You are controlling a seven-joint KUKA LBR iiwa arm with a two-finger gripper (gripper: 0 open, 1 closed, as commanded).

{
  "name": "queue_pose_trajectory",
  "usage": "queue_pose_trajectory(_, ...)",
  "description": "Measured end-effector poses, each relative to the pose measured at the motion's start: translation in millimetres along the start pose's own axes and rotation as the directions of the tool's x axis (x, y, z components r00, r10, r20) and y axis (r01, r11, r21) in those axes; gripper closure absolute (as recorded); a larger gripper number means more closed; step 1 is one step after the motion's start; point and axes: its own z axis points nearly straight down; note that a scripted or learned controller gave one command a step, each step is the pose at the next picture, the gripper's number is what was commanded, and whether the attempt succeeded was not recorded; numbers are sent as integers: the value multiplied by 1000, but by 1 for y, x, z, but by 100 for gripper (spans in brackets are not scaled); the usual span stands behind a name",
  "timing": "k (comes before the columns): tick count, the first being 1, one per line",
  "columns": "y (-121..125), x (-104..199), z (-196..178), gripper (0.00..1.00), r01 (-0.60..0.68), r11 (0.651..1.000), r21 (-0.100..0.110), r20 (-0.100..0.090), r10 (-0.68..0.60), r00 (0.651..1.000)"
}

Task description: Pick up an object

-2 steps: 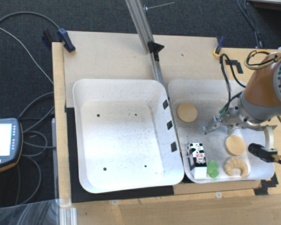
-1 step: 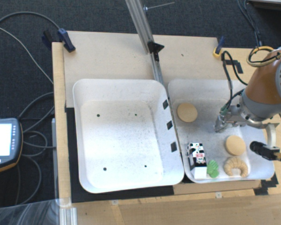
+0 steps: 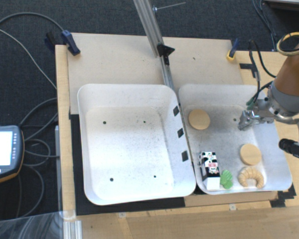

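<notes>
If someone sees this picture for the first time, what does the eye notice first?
The arm with its orange band enters from the right, its gripper low over the right bin. Two tan discs, a croissant and a small carton lie there.

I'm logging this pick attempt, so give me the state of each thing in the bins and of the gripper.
gripper: low over the right bin, nothing seen between its fingers
upper tan disc: lying flat, untouched
lower tan disc: lying flat
croissant: resting at near wall
black-and-white box: lying down
green piece: resting beside the box
</notes>
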Motion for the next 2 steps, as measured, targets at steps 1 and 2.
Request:
queue_pose_trajectory(1,2,0,-55,100,1,1000,-1,0,-1,1000)
queue_pose_trajectory(2,7,63,-62,100,7,1000,6,-6,-7,1000)
